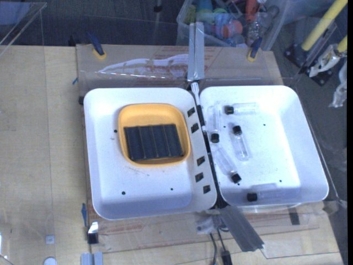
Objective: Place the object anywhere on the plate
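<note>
While one dark ridged block (153,142) lies on yellow plate (132,115), four clear vials (240,147) in right bin (287,148).

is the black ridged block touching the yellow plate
Touching: the camera view shows the black ridged block lying flat inside the yellow plate, resting on its floor within the rim.

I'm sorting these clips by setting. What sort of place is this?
Probably a robotics lab workbench: two shallow white bins clamped side by side on a wooden bench, a yellow plate in one, clear vials in the other, and a storage tub of toys behind.
</note>
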`<state>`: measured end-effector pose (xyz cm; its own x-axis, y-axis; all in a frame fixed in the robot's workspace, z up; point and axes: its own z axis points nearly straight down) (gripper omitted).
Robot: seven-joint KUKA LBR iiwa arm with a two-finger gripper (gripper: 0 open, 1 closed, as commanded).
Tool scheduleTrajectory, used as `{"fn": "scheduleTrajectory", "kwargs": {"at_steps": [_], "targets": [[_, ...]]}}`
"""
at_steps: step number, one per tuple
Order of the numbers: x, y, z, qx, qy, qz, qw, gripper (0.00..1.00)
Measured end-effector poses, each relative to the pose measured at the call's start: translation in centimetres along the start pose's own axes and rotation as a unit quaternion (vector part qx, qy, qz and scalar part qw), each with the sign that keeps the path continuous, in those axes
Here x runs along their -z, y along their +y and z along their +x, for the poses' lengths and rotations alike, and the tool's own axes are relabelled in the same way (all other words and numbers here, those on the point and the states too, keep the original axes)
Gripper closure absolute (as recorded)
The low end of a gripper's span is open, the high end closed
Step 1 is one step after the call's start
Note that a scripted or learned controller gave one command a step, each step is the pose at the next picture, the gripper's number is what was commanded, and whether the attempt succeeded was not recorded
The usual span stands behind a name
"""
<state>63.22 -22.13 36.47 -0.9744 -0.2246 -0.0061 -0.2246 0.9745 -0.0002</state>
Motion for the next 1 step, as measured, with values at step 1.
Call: {"fn": "scheduleTrajectory", "kwargs": {"at_steps": [1], "targets": [[1.25,-0.15,-0.09,-0.003,-0.005,0.001,1.0,1.0]]}}
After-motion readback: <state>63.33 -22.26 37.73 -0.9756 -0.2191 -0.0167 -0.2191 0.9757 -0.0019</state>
